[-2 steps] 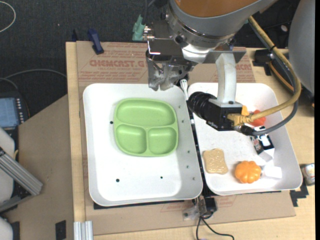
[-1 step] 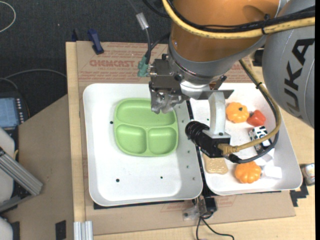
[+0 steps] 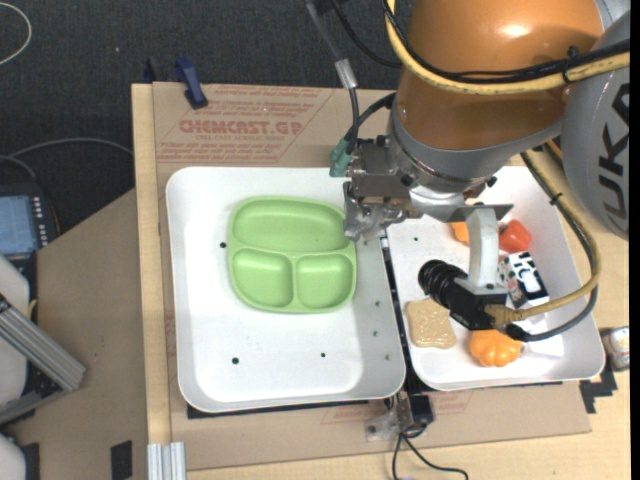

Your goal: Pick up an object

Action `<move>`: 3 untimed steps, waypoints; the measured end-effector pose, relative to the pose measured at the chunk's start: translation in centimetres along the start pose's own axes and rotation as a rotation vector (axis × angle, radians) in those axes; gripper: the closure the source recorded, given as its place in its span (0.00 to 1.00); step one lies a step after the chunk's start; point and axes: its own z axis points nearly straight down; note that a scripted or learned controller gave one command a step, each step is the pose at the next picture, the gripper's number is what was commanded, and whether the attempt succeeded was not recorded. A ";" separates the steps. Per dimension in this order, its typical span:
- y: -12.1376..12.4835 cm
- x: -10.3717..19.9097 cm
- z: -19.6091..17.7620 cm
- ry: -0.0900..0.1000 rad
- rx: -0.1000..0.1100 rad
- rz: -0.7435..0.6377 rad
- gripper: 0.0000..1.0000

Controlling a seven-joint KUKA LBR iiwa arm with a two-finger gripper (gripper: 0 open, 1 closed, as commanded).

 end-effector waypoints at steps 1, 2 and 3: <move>1.1 -3.1 4.8 0.001 0.000 -0.002 1.00; 0.0 1.3 -8.0 0.010 -0.021 -0.013 1.00; 0.0 1.1 -8.4 0.003 -0.010 -0.008 1.00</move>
